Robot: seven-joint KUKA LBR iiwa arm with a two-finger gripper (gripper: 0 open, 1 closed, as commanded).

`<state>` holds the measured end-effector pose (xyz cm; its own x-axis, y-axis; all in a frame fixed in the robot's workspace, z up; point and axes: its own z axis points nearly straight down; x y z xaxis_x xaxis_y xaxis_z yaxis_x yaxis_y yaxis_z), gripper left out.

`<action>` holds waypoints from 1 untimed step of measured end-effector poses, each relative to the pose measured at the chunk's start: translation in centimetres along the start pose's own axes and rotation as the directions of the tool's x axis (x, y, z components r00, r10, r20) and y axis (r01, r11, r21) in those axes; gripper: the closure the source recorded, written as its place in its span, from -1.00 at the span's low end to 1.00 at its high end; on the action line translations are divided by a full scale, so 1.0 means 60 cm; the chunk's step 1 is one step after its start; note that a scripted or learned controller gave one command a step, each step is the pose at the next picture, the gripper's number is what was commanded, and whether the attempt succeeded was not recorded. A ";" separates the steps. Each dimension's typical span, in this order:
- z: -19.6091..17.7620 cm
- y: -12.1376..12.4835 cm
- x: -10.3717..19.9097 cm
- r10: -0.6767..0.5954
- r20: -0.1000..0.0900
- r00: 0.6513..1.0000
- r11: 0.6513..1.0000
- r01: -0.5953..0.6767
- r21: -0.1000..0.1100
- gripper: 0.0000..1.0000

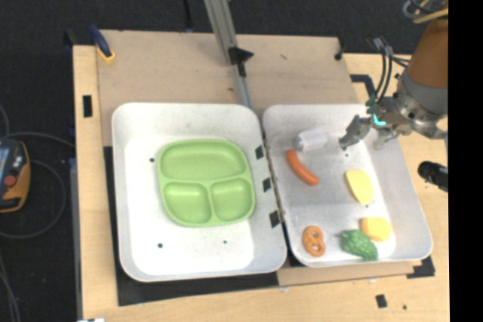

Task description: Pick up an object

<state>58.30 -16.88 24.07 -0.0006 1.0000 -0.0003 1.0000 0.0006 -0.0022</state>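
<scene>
Fingers point(355, 133) of the gripper point(361, 133) are too small and blurred to tell whether they are parted or closed; nothing shows between them. Nearest in the right bin point(411, 185) lie a bumpy green piece point(359, 244), a pretzel point(313, 240) and a yellow block point(376, 228). Beyond them lie a pale yellow piece point(360, 185) and an orange sausage point(302, 167). A white cylinder point(312, 139) lies farthest, just beside the gripper.

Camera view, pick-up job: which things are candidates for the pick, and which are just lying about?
Job:
gripper
hot dog
white cylinder
yellow piece
yellow block
pretzel
green toy

Lying about:
green divided plate
metal post
</scene>
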 end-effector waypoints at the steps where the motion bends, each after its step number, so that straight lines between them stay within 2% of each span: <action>1: -0.003 0.001 0.000 -0.001 0.001 1.000 1.000 0.001 -0.003 -1.00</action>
<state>58.38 -16.89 24.23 -0.0015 1.0000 -0.0012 1.0000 0.0015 0.0011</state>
